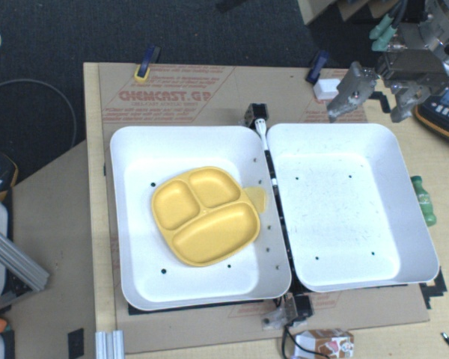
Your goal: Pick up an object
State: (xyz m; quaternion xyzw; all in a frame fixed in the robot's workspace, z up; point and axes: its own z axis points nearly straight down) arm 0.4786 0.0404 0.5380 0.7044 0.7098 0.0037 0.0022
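One yellow divided plate (204, 215) lying flat in left bin (127, 200) | right bin (389, 200) alongside | hand (349, 96) above desk (209, 96) beyond right bin's far edge | grip state: cannot tell

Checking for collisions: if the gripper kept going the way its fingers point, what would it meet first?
Probably the far rim of the right bin: the gripper angles down toward the image's lower left, just beyond that edge. Depth is unclear.

Grey metal gripper (374, 96), seemingly 2 blocky fingers.
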